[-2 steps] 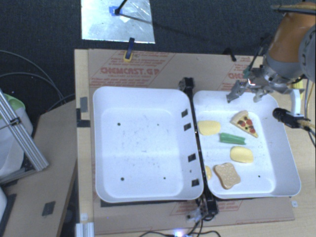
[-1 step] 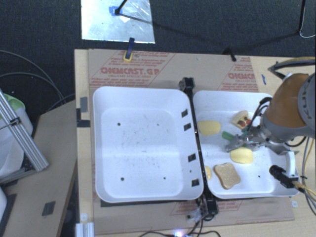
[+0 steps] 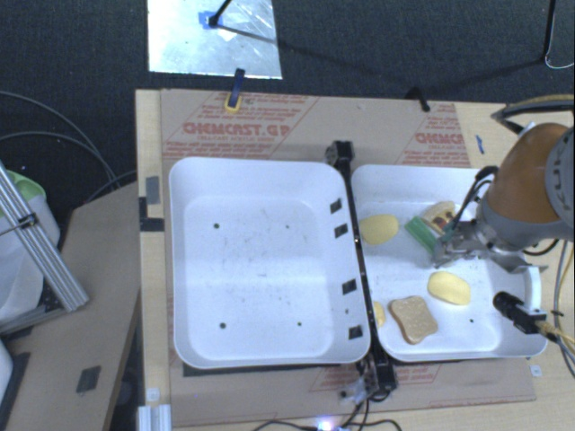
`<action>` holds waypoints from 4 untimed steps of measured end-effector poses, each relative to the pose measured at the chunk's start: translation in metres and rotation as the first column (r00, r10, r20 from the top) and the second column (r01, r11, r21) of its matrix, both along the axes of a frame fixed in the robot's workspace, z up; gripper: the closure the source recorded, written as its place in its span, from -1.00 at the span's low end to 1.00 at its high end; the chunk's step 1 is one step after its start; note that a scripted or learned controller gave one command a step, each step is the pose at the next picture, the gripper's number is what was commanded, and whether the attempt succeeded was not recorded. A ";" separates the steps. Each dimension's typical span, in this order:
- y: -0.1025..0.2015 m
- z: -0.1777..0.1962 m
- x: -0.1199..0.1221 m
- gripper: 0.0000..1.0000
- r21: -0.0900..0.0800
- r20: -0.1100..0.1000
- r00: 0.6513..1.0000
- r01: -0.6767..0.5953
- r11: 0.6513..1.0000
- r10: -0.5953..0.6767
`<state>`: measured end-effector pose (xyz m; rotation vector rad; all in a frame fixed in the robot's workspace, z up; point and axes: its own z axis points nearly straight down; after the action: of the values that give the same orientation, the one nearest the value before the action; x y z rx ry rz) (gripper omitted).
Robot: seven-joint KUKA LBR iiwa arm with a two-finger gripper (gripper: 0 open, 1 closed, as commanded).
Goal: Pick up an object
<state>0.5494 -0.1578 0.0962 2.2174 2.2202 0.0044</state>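
Green block lies just beside the gripper.

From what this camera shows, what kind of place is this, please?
Probably a robotics lab test bench, not a kitchen. Two white bins sit on a cardboard-covered board, a robot arm reaches over toy-like food such as a bread slice, and loose cables cross the dark carpet.

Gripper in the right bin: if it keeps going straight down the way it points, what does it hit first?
Most likely the green object right at the gripper tip, with a tan item just behind it. Depth is unclear from this slanted view, so it might meet the right bin's floor beside them instead.
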 end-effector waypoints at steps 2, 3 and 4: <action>0.069 0.042 -0.062 1.00 0.001 0.000 1.000 -0.005 1.000 0.005; 0.148 0.091 -0.061 1.00 0.004 0.002 1.000 -0.012 1.000 0.012; 0.200 0.114 -0.062 1.00 0.003 0.000 1.000 -0.009 1.000 0.009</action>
<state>0.4875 0.0424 0.2102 2.2095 2.2317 0.0079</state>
